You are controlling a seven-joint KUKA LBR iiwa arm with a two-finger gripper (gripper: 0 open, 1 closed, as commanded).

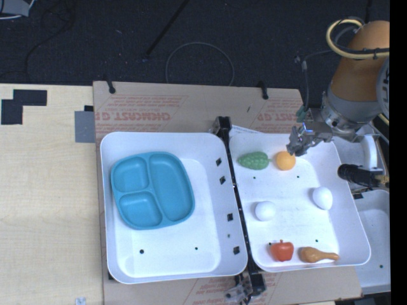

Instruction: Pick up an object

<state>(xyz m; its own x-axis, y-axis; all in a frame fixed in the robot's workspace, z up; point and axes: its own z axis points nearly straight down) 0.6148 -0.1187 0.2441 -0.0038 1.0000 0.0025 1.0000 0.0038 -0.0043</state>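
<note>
Two shallow white bins sit side by side on the worktop, over a sheet of brown cardboard [191, 110]. The left bin [210, 246] holds one thing: a blue divided plate [152, 189] with three compartments, lying toward that bin's left side.

The right bin [346, 230] holds six small objects. Along its far edge lie one green bumpy piece, perhaps a toy vegetable [254, 161], and, to its right, one orange ball-shaped fruit [285, 161]; the two are close but apart. In the middle of the bin are two white egg-shaped pieces: one egg [264, 210] toward the divider between the bins, the other egg [322, 198] near the right wall. Along the near edge are one red tomato-like toy [282, 251] with a dark stem and, just beside it to the right, one tan chicken drumstick toy [317, 255].

The single arm [359, 81] reaches in over the right bin's far right corner. Its pincer [299, 143] hangs just above and to the right of the orange fruit, very near it; whether the tips are apart or together cannot be told at this angle, and nothing is seen clamped between them. All six objects rest on the bin floor.
</note>
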